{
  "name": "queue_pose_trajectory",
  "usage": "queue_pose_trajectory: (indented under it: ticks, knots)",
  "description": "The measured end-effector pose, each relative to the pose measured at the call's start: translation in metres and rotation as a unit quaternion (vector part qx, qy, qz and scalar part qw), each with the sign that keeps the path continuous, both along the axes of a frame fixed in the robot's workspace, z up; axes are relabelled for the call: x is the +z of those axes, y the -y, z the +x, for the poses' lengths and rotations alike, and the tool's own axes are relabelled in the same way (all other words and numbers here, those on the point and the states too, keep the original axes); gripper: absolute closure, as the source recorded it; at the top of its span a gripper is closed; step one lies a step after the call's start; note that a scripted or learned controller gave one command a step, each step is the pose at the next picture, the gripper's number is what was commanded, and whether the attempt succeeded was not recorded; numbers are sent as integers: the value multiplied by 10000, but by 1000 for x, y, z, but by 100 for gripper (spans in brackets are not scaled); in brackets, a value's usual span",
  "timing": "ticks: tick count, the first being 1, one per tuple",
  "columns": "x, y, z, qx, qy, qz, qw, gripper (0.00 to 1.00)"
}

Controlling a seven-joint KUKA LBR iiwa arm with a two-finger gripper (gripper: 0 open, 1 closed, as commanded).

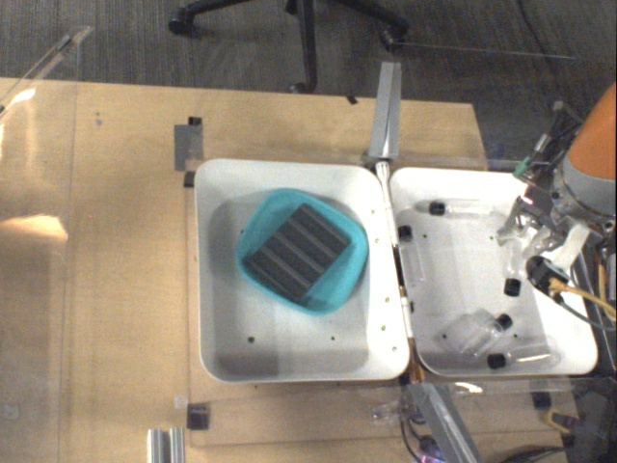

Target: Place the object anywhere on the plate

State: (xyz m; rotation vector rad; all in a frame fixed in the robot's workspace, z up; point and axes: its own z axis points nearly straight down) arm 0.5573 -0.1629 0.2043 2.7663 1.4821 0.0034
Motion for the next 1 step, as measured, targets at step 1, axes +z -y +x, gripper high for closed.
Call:
queue_pose_trajectory:
  ticks: [1]
  knots:
    - [0,0,0,-2,3,0,10000,0]
